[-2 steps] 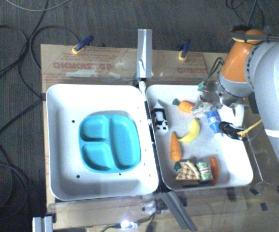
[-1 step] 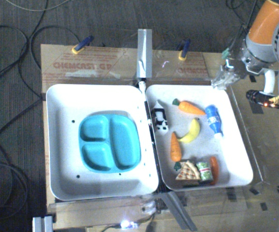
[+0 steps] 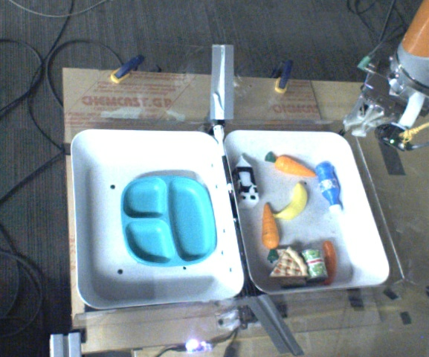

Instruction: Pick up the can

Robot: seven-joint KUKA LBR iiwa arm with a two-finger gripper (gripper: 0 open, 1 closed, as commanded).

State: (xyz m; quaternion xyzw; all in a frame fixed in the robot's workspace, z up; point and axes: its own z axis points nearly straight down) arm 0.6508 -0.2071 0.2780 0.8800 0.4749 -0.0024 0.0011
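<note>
While the grey arm with the orange band (image 3: 424, 21) hung over the top right corner of the worktop (image 3: 162, 99), its tool (image 3: 381, 121) sat outside the right white bin (image 3: 363, 199), just past that bin's far right corner. The tool was small and blurry there, so I could not tell how it stood, and nothing showed in it.

The small green can with a white and red label (image 3: 315, 264) lay in the near part of the right bin. It looked to be touching a slice of toy pizza (image 3: 288, 262) on one side and a red toy sausage (image 3: 330, 259) on the other.

Farther back in that bin lay two orange toy carrots (image 3: 294, 165) (image 3: 270, 227), a yellow toy banana (image 3: 294, 201), a blue bottle (image 3: 328, 184) and a small black and white toy cow (image 3: 245, 183).

In the left white bin (image 3: 95, 199) sat a blue plastic plate with three parts (image 3: 171, 219).
</note>
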